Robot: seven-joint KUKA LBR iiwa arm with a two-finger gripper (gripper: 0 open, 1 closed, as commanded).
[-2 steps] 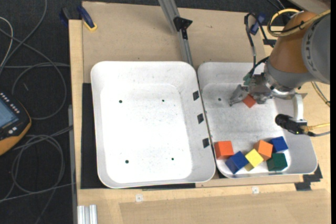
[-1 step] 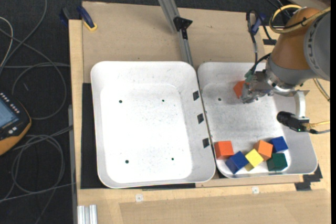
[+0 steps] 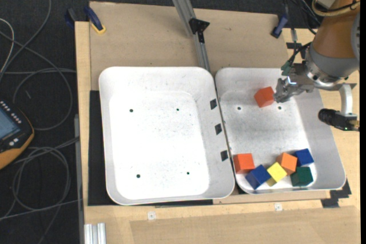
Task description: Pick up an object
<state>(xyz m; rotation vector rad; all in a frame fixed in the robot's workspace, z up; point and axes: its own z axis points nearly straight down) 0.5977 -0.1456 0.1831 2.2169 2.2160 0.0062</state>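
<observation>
We see seven blocks in the right bin (image 3: 320, 140): an orange cube (image 3: 264, 96) near its far end, touching the gripper (image 3: 282, 92); we cannot tell if it is gripped. Six lie clustered at its near edge: two orange (image 3: 244, 162), two blue (image 3: 258, 175), one yellow (image 3: 277, 172), one green (image 3: 302, 176).

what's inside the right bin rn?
Right bin: an orange block next to the gripper, and six blocks clustered at the near edge. Anything under the gripper is hidden.
</observation>
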